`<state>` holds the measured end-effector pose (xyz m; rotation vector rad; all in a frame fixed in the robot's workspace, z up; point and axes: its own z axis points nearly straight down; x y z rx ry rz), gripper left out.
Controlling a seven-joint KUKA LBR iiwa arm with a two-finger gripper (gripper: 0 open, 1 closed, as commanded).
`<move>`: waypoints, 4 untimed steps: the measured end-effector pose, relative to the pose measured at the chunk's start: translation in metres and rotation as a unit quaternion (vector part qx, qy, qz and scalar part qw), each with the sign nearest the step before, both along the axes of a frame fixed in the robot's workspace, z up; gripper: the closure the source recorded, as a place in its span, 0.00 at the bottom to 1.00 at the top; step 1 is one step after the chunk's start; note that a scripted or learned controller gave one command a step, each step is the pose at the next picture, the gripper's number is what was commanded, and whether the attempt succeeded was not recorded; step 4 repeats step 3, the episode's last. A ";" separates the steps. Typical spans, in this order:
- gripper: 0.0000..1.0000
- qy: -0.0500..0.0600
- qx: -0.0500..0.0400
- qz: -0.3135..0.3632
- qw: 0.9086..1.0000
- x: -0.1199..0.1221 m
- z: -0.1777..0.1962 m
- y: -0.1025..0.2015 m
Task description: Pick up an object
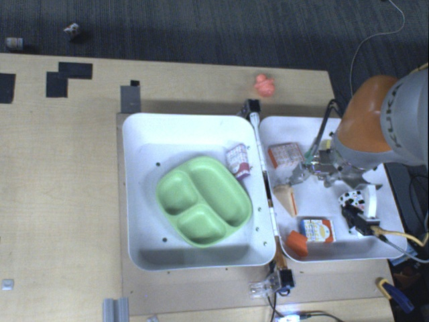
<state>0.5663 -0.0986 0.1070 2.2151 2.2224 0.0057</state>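
Wooden bench (60, 180), right bin (335, 250): tool (299, 174) just above wedge (287, 198).

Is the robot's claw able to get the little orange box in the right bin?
Probably yes. The orange box lies uncovered near the right bin's front wall, and the claw hangs over that same bin.

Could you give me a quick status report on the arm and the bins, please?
Gripper low in right bin, nothing seen held. Nearest: tan wedge, packet. Green plate in left bin.
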 end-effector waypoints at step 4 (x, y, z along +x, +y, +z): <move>1.00 0.000 0.001 0.001 1.000 0.020 0.079 0.061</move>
